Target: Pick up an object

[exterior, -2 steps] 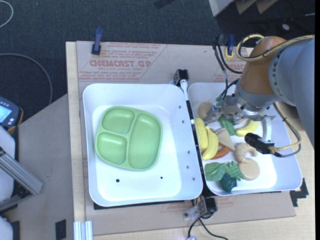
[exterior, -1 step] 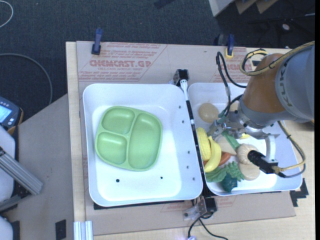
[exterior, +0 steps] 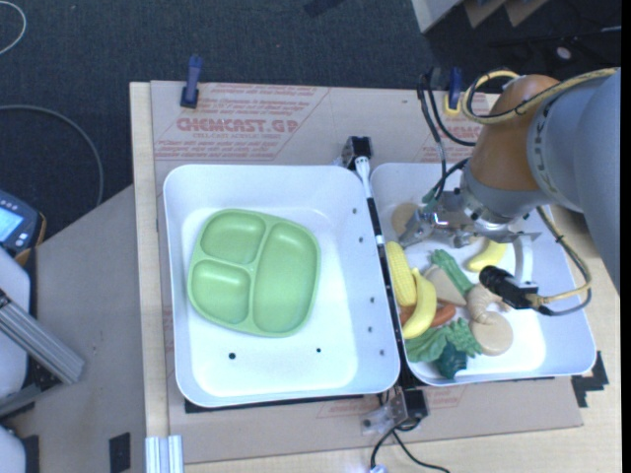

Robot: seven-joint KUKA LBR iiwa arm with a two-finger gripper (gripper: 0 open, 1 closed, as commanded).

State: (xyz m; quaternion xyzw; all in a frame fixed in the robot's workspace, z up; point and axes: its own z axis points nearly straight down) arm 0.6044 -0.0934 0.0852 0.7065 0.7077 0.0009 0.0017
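We look down on a bench [exterior: 246, 116] bearing two white bins side by side. The left bin [exterior: 197, 363] holds a green divided plate [exterior: 254, 272], lying flat near its middle, probably a place to set things. The right bin [exterior: 562, 348] holds a heap of toy food crowded toward its left wall: corn [exterior: 399, 271], a banana [exterior: 424, 308], broccoli [exterior: 455, 348]. The grey arm [exterior: 577, 141] reaches in from the right, its gripper [exterior: 455, 223] low over the bin's upper part, just above the heap; we cannot tell whether it grasps anything
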